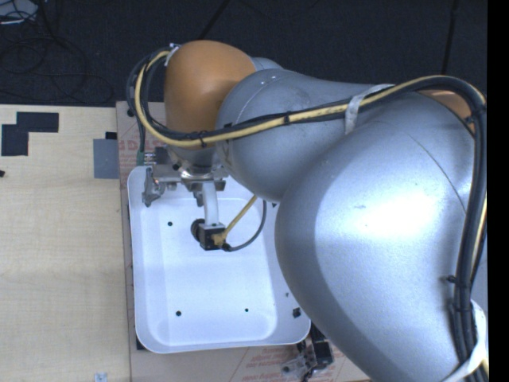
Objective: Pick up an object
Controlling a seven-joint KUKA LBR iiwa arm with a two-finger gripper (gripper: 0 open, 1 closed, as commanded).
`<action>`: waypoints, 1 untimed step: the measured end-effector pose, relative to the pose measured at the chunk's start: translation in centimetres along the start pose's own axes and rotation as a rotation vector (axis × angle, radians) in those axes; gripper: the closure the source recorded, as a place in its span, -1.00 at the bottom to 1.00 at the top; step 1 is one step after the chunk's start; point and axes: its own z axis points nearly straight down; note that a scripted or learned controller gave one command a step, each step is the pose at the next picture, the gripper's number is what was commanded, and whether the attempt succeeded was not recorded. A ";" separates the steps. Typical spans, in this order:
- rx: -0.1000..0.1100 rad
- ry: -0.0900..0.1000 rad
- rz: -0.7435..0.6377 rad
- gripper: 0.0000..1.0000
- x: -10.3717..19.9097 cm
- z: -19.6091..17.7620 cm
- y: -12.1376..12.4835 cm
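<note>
Hanging above the far end of the white bin (199,309) is the pincer (185,183) (apart or together: cannot tell).

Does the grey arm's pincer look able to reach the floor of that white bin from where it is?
Probably yes. The pincer hangs over the far end of the white bin, and bare white floor shows just below it, with no object between that I can see.

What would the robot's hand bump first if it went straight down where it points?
Most likely the white bin's bare floor: the hand points down into it, with nothing seen beneath. Depth is hard to judge.
</note>
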 end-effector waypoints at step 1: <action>-0.002 -0.001 -0.001 1.00 -0.2 -1.7 0.1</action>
